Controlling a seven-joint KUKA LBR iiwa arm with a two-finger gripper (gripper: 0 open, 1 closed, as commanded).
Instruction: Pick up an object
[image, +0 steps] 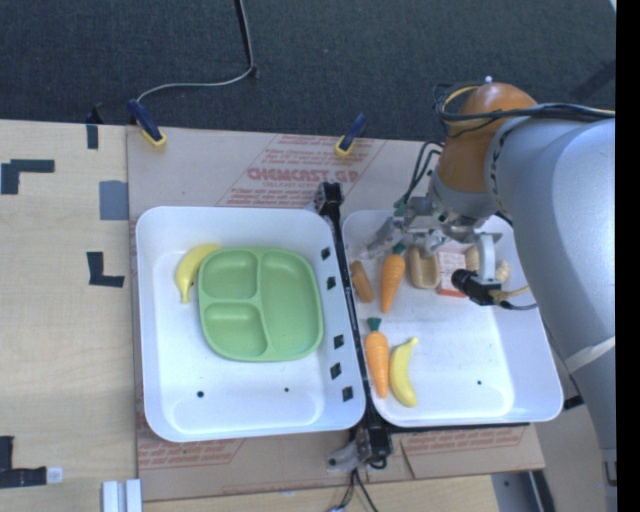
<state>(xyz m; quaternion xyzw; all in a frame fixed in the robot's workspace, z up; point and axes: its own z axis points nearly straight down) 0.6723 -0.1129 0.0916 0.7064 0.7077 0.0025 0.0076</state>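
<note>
The gripper (432, 240) hangs over the right bin's (520, 395) far edge, and how far it is open cannot be told. A carrot (391, 281) lies just beside it toward the left bin (165, 400), its long axis running far-to-near across the bin.

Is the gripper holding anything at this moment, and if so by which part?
Cannot be told. The gripper hangs over the right bin close to a carrot and other small items, but no object visibly sits between its fingers.

Grey arm (560, 230) w/ orange band (478, 140), black cables round wrist, silver metal wrist hardware.
</note>
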